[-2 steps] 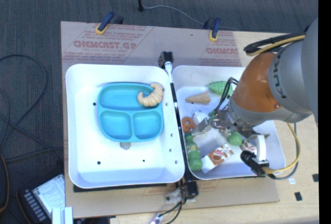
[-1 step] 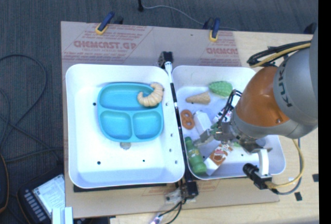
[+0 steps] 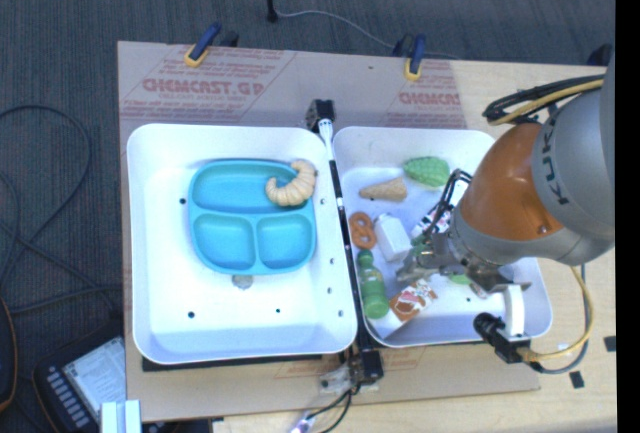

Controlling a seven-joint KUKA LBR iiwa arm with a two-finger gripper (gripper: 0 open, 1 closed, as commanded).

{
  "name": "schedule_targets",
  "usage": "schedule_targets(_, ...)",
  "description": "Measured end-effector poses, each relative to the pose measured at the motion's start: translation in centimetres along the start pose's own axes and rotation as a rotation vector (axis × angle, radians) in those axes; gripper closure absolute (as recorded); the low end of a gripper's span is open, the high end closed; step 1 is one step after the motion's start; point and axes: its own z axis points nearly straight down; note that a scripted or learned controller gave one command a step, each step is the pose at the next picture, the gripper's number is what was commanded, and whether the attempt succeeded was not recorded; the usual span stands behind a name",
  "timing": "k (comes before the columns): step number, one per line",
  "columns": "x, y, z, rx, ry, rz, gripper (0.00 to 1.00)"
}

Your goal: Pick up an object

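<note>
No object is seen lifted yet: the tool (image 3: 418,259) is lowered among the clutter in the right bin (image 3: 535,321), lower right of the frame, its grasp state impossible to tell.

Red print reading "CHEMCAST GP" runs upside down across the cardboard sheet (image 3: 215,86) behind the left bin, and the same mark shows partly, too faint to read whole, near the right clamp. White letters "KU" show on the arm (image 3: 560,176). Nothing else is legible.
</note>
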Motion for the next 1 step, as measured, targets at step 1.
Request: schedule_targets(1,3.31,3.55,-14.66,0.011,0.003,-0.003,1.00)
